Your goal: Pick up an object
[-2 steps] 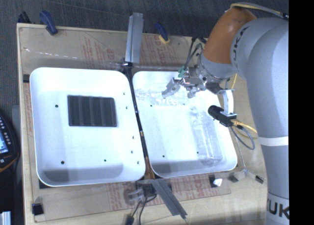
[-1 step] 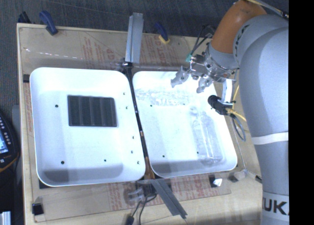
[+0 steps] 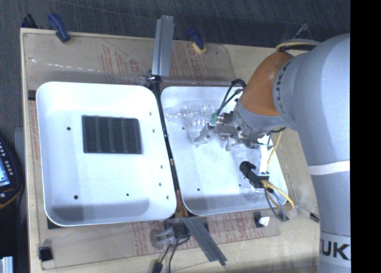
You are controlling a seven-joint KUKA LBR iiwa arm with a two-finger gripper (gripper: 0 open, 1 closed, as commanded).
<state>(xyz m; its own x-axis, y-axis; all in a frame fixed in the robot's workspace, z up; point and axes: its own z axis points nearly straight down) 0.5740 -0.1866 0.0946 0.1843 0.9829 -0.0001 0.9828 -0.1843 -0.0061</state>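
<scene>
A dark grey ribbed rectangular pad [image 3: 112,134] lies flat in the left bin [image 3: 53,165]. In the right bin [image 3: 208,197], a clear crinkled plastic piece [image 3: 186,113] rests near the far wall, with a small green bit [image 3: 213,117] at its right side. My gripper [image 3: 205,135] hangs low over the right bin, just in front of and slightly right of the clear plastic. Its metal body hides what lies directly beneath it. I cannot make out anything held in it.
The grey arm with its orange band [image 3: 265,90] fills the right side above the right bin. Black and yellow cables [image 3: 268,185] trail over that bin's near right corner. A metal bar [image 3: 162,46] stands behind the bins, and blue clamps [image 3: 58,28] grip the bench's far edge.
</scene>
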